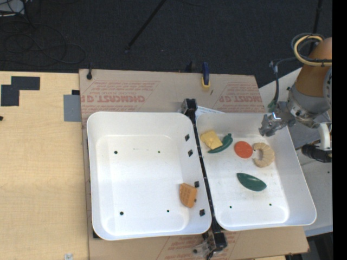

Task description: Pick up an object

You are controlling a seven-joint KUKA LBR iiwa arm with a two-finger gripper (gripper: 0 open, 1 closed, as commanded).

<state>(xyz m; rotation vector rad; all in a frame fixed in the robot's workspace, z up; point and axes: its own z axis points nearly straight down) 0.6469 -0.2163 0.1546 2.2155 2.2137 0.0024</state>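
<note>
Showing upside-down red print too blurred to read, cardboard (138, 91) underlies both bins.

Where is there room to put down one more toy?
The left bin is mostly bare; an orange piece sits by its right wall. The right bin is crowded mid-top, with room along its near edge below the dark green piece.

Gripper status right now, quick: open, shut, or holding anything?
Gripper: cannot be told from this view; it sits at the far right rim of the right bin, with no object seen in it.
</note>
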